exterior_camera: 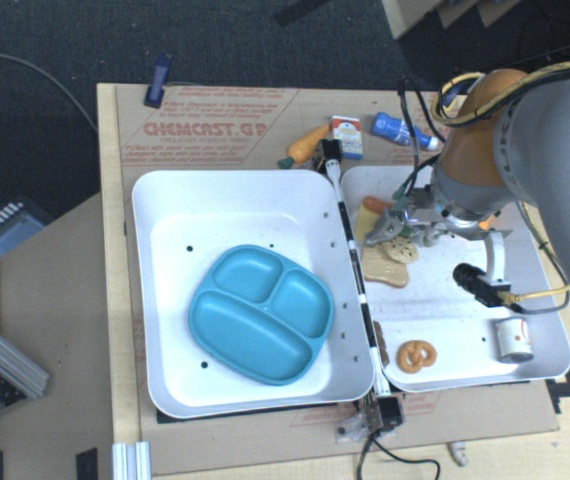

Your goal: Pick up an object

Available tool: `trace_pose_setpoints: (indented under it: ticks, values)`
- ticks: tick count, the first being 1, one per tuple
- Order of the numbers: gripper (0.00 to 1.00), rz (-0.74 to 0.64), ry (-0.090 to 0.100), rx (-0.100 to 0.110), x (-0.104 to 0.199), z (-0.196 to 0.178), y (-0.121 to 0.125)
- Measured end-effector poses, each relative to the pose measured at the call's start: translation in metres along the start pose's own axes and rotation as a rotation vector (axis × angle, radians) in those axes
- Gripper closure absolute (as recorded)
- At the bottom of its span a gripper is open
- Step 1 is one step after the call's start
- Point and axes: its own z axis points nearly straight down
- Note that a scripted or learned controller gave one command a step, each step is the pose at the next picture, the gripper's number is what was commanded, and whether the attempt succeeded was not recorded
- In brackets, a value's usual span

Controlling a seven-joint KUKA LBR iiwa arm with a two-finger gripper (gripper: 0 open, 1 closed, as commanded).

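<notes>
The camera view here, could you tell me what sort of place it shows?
Probably a robotics lab bench for grasping trials: two white bins on a board, toy food like a pretzel and a blue divided plate, with the robot arm reaching in.

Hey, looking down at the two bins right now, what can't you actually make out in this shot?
- Gripper, camera view: the wrist above hides whether it grips anything.
- Toast-like pieces under it: partly covered by the gripper, so their number and kind are unclear.
- Small items behind the right bin, such as the blue tube: too small to identify.
- Arm: cut off by the right edge.
</notes>
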Motion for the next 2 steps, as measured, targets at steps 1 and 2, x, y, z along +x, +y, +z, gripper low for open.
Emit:
trace_pose_setpoints:
  ticks: [1,2]
  values:
    - [0.00,0.006,0.005,0.039,-0.001,-0.018,0.047]
    - [0.00,0.000,0.002,0.022,-0.014,0.005,0.050]
